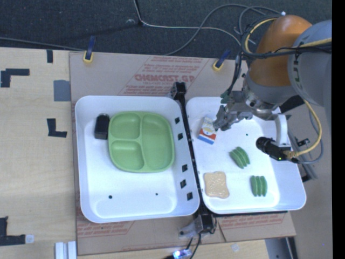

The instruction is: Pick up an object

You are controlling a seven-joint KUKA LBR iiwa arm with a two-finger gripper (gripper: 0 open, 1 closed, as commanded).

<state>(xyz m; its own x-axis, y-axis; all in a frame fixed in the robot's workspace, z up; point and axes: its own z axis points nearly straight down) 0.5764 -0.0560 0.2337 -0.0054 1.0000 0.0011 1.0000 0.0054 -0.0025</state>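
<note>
On your far left the wooden worktop (32, 161) carries a few dark tape marks. Next comes the left bin (129, 206), where a small black block (102, 127) lies just beside the left edge of a green divided plate (142, 142), apparently touching it. The plate sits in the bin's upper half, flat, its three compartments facing up.

Cross the black divider and you reach the right bin (285, 196). Near its upper left, a small white carton with red and blue print (207, 133) lies tilted. Just to its right the gripper (225, 118) hangs low over the bin, its tips close to the carton's upper right corner; you cannot tell from this angle how far apart the fingers stand, nor whether they touch the carton.

Lower down, a tan slice of toast (216, 184) lies near the bin's front left. To its right are two green pods, one (240, 157) mid-bin, the other (259, 185) nearer the front edge, well apart from each other.
</note>
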